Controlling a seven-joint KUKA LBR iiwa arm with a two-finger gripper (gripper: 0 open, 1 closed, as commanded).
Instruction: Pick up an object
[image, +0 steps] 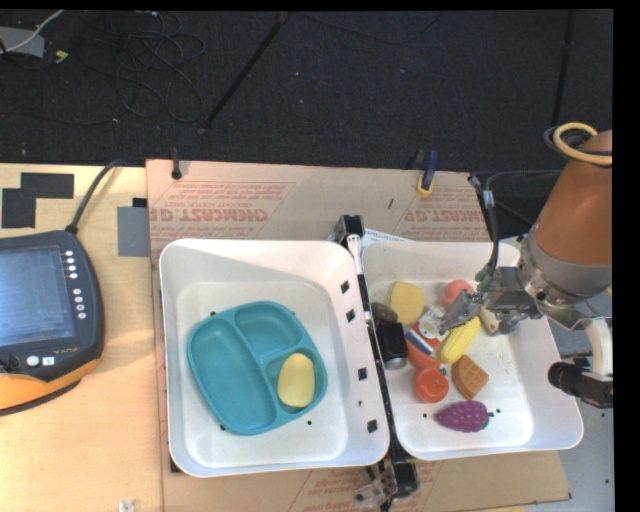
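Note:
The right bin (545, 420) holds several toy foods. Among them are a yellow block (406, 300), a pink piece (457, 291), a yellow banana-like piece (458, 342), an orange cup (431, 385), a brown bread piece (470, 377) and purple grapes (462, 416). My gripper (468, 312) reaches in from the right and hangs low over the middle of this bin. It is just above the banana-like piece and below the pink piece. Nothing is visibly lifted.
The left bin (200, 270) carries a teal divided plate (240, 370) with a pale yellow object (296, 380) in one compartment. A black object (389, 340) lies by the divider between the bins. A tablet-like pendant (45, 300) rests on the bench at far left.

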